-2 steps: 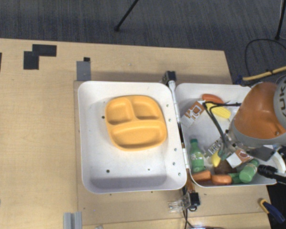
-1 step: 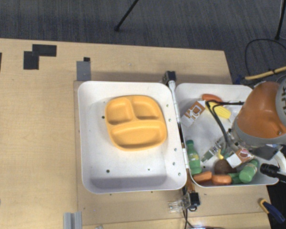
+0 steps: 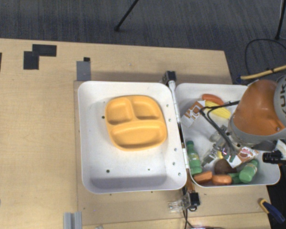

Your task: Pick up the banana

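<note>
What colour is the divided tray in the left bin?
Yellow-orange, seen clearly in the camera view: the tray.

- Above the bench we see a dark grey carpeted floor [image 3: 62,8] filling the top of the view.
- A thin black stand leg [image 3: 132,6] slants across that carpet, and another dark leg [image 3: 282,11] stands near the top right corner.
- We note a black cable [image 3: 257,49] looping on the floor at right.
- The bench top [image 3: 33,137] is pale wood, evenly lit.
- Black rectangular patches [image 3: 38,56] mark its upper left area.
- A small grey bracket [image 3: 84,70] sits on the wood.
</note>
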`<action>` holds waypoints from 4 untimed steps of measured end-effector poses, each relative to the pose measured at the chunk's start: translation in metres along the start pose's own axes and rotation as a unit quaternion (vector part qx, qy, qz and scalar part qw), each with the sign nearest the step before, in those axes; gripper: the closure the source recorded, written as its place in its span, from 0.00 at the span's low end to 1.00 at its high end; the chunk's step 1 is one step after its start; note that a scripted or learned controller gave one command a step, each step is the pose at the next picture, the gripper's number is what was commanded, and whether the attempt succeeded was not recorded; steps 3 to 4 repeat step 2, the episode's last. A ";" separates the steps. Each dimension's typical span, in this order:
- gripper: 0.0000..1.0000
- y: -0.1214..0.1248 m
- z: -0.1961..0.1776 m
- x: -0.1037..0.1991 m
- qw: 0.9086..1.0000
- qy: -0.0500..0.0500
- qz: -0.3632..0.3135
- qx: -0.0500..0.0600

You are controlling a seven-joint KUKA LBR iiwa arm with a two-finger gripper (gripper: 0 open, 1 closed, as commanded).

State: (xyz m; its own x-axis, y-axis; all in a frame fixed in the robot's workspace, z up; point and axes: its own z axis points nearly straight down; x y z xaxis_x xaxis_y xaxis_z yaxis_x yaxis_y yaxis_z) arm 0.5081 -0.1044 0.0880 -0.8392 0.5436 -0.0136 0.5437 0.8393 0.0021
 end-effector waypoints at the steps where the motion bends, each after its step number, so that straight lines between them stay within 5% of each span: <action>1: 0.00 0.006 0.000 0.011 0.991 0.000 0.133 0.004; 2: 0.00 0.030 -0.061 -0.124 0.997 0.003 0.073 0.000; 4: 0.00 0.030 -0.061 -0.124 0.997 0.003 0.073 0.000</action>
